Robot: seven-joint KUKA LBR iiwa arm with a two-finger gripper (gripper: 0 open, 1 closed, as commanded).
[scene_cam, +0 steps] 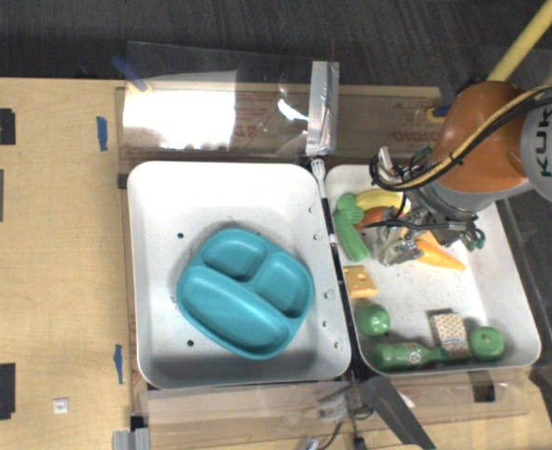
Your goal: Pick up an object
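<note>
we have the gripper [399, 247] low in the right bin [517, 300], down among a crowd of toy food near its upper left corner: a green pepper [351, 225], a yellow piece [380, 199] and an orange wedge [440, 254] just beside it. whether anything is gripped, or how the fingers stand, we cannot tell; cables and the wrist hide them. to do this well, we would settle on one piece, likely the orange wedge, centre over it, and lift straight up slowly so neighbours are not dragged along. the left bin [154, 204] holds a blue divided tray [246, 292], well apart.
</note>
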